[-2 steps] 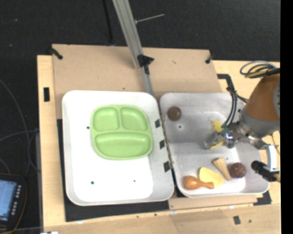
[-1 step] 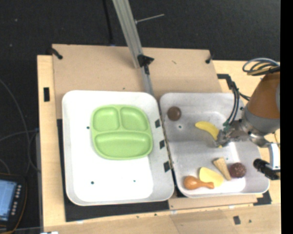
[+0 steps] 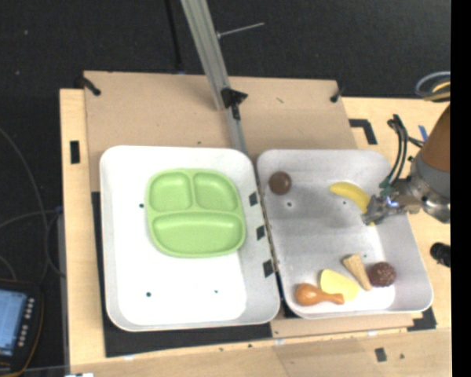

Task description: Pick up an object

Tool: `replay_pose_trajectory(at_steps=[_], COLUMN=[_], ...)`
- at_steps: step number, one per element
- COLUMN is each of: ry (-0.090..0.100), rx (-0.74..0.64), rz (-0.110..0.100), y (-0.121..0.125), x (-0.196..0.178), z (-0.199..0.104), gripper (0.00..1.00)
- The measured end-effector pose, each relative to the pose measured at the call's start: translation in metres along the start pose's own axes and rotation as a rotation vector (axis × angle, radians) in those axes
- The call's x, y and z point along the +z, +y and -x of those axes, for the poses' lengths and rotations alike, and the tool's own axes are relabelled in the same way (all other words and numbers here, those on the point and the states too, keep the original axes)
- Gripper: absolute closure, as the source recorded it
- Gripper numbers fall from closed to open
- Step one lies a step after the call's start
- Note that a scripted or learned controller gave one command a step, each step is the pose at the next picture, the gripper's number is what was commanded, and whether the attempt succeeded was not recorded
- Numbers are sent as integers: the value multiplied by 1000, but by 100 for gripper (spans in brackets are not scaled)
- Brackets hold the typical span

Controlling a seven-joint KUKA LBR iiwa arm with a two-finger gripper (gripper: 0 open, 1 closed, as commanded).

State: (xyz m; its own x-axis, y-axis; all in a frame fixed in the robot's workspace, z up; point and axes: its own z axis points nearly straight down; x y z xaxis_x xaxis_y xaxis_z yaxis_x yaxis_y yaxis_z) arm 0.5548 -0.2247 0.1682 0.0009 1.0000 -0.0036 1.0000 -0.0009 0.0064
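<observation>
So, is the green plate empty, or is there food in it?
Empty. The green plate in the left bin shows three bare compartments; the toy food lies in the right bin.

Tan bench point(image 3: 78, 234) bears two white bins point(image 3: 125, 289); side by side.

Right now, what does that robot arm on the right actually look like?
The arm shows an orange-brown band over a grey metal wrist. Dark cables loop beside it, one with a greenish stretch lower down. It ends in a small silvery gripper, too blurred to make out finer markings.
</observation>
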Motion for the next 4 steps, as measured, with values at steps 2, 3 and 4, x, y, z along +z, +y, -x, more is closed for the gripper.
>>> replay_pose_trajectory(at_steps=[2, 3, 4], ry=[1, 3, 5], rx=[-4, -7, -9], rz=[-1, -5, -5], y=[5, 15, 24], x=[-77, -67, -69], z=[1, -50, -113], gripper=[100, 100, 100])
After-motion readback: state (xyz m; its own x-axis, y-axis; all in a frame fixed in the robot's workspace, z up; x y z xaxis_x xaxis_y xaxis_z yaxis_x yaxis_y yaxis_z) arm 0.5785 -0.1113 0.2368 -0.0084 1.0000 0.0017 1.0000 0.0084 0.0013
